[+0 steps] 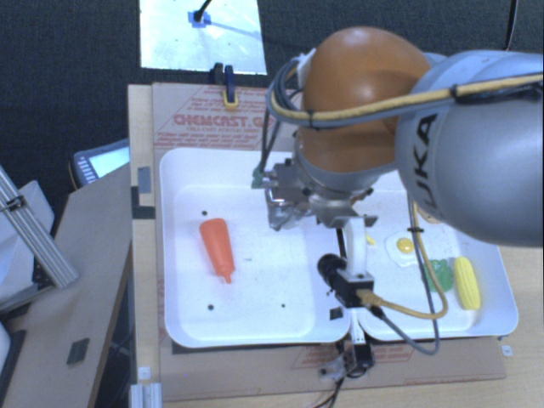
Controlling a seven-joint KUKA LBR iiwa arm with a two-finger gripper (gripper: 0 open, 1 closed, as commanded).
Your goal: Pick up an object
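My gripper (pixel 285 204) hangs above the left bin (pixel 183 228), near that bin's right wall, with my orange band (pixel 361 92) over it; from this angle I cannot tell its state or whether it touches anything. The carrot (pixel 218 246) lies flat in the left bin, to my gripper's left and apart from it, its long axis running roughly front to back, narrow tip toward the bin's front edge.

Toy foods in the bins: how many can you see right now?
4. A carrot in the left bin; a fried egg, a green piece and corn in the right bin. The arm may hide more.
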